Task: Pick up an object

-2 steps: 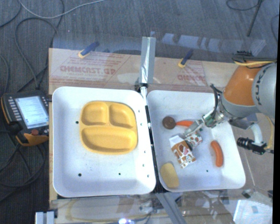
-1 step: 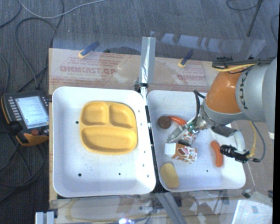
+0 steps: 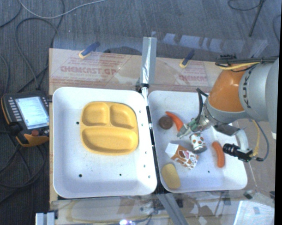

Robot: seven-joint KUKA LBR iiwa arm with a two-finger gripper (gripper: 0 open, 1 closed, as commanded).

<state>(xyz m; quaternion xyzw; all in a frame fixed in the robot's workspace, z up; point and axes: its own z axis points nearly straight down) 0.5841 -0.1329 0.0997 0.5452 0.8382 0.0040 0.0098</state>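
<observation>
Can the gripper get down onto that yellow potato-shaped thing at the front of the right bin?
Probably yes. The yellow lump lies apart from the carton, nothing on top, and the gripper hangs over the same bin.

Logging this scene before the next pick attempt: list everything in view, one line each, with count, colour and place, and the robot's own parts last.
left bin: 1, white, left half of the bench
right bin: 1, white, right half of the bench
divided tray: 1, yellow, three compartments, middle of the left bin
round piece: 1, brown, upper left of the right bin
carrot-like piece: 1, orange, just right of the round piece
small carton: 1, white with a coloured print, middle of the right bin
patterned can: 1, multicoloured, just below the hand
sausage-like piece: 1, orange, right side of the right bin
oval piece: 1, pale yellow, bottom left of the right bin
pendant: 1, dark and orange with a lit screen, floor at left
arm: 1, grey with an orange band, from the right
hand: 1, metallic, over the right bin
</observation>
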